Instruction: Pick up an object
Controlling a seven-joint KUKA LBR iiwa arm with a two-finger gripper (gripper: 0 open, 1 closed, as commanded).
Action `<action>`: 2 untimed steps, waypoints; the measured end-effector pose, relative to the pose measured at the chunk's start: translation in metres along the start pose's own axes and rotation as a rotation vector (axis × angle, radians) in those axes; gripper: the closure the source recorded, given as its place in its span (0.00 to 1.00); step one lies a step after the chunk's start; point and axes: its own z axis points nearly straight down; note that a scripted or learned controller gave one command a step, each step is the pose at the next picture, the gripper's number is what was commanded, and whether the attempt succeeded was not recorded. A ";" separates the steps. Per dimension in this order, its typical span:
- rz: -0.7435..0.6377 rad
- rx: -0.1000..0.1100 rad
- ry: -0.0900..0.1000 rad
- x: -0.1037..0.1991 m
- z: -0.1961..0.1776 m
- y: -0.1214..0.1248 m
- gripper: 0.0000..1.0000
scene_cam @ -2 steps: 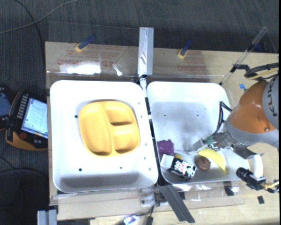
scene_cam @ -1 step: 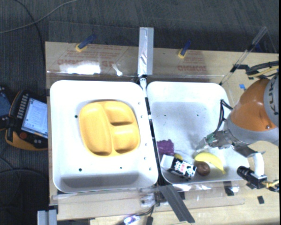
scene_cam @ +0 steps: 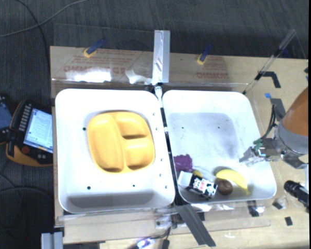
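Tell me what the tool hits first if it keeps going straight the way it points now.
The tool points left over the right bin's rim. Straight on lies bare bin floor, then probably the purple object near the divider; height above the floor is unclear.

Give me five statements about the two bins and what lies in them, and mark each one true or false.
1. The yellow tray lies in the left bin. True.
2. The banana lies in the left bin. False: it is in the right bin, near the front edge.
3. The purple item sits by the right bin's left wall. True.
4. The hand holds the banana. False: it is at the right bin's right rim, apart from the banana.
5. The tray is divided into compartments. True.
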 end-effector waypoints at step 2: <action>0.081 -0.014 0.002 0.028 0.051 0.029 0.00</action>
